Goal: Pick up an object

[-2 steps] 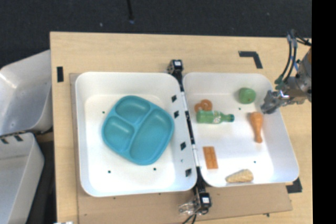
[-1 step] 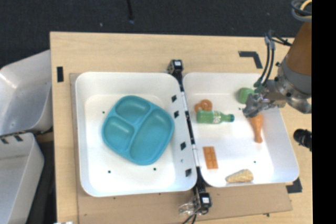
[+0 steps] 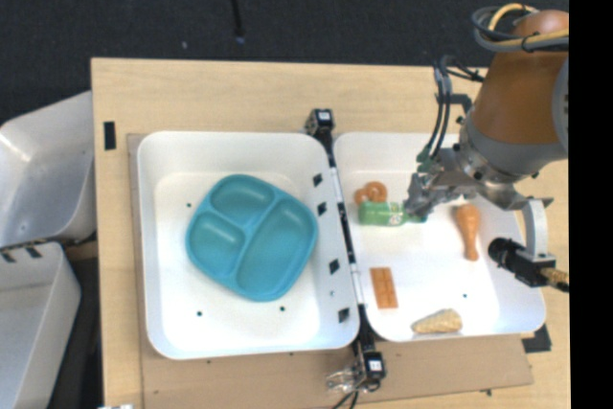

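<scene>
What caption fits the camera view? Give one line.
Gripper down at a green object in the right bin; blue plate in the left bin.

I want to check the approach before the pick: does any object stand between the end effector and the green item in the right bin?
Nothing visible does. The end effector is right at the green item's right end. The orange curved piece sits just behind the green item, close enough to be bumped.
</scene>
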`<move>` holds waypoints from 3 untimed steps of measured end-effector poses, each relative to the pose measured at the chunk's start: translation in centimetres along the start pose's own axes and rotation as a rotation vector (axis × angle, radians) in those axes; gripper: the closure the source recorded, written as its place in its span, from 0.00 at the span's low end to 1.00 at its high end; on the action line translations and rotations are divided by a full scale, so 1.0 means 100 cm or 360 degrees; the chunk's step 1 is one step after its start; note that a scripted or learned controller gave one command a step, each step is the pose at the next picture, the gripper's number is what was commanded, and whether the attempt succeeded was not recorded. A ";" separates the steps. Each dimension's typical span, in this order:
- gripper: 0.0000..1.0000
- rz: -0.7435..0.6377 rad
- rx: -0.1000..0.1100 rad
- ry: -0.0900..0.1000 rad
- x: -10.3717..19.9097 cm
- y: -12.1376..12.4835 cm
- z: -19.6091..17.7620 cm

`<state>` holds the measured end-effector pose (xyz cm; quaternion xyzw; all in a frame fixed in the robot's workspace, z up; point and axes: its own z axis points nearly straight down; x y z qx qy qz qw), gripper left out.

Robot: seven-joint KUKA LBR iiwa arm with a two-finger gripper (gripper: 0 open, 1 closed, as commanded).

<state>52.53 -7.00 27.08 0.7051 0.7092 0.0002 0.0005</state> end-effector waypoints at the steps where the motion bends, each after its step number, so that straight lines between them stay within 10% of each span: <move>1: 1.00 -0.0003 0.0001 0.0003 0.051 -0.002 -0.003; 3: 1.00 -0.0003 0.0001 0.0003 0.153 -0.012 0.010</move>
